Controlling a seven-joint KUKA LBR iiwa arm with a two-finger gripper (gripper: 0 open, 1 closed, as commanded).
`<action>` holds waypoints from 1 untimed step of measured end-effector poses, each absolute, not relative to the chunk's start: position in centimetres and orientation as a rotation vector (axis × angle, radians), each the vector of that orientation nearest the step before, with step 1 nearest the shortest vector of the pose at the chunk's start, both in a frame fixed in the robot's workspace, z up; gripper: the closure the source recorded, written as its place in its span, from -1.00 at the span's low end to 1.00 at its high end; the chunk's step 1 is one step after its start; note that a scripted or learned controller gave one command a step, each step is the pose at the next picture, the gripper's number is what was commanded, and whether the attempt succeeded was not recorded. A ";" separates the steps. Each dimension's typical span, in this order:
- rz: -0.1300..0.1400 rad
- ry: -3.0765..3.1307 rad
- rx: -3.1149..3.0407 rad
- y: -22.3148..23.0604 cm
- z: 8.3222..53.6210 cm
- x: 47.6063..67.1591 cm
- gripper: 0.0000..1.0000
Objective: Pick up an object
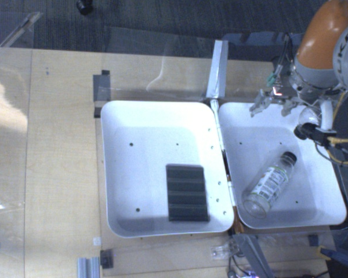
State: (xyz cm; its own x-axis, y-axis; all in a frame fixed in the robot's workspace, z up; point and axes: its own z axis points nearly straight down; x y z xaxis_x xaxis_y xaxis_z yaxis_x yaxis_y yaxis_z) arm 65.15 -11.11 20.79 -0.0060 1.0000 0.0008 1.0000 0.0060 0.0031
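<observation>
Tool: tool point(274, 101) hangs over the far rim of the right bin, near that bin's far-left corner; its two fingers are spread apart with nothing between them.
Arm: arm point(327, 39), grey with an orange band, comes in from the right and covers the right bin's far-right corner.
Cable: a black fitting with a cable point(322, 135) hangs off the wrist over the right bin's far-right part, near the bottle's cap end.
Bottle: clear plastic bottle point(269, 184) lies on its side in the right bin, slanted, dark cap toward the far right, base toward the near-left corner; the base is near the left wall and the near rim, not clearly touching either.
Right bin: right bin point(243, 126) has bare floor along its far-left part, below the tool, and along the right wall.
Black block: ribbed black rectangular block point(187, 193) lies flat in the left bin, near the near rim and right of centre, apart from the walls.
Left bin: left bin point(113, 155) has open floor across its far half and left side.
Bins: the two meet edge to edge along the middle, with a metal bar point(217, 68) running away from their far junction.
Counter: wooden counter point(52, 172) lies bare to the left of the bins.
</observation>
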 end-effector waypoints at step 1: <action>0.005 2.121 2.314 -14.5 19.9 51.7 -1.00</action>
State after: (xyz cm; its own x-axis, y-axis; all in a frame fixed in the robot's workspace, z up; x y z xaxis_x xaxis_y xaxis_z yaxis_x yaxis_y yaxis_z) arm 51.66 -14.52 19.86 0.0869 0.9962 0.0002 0.9962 -0.0869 0.0042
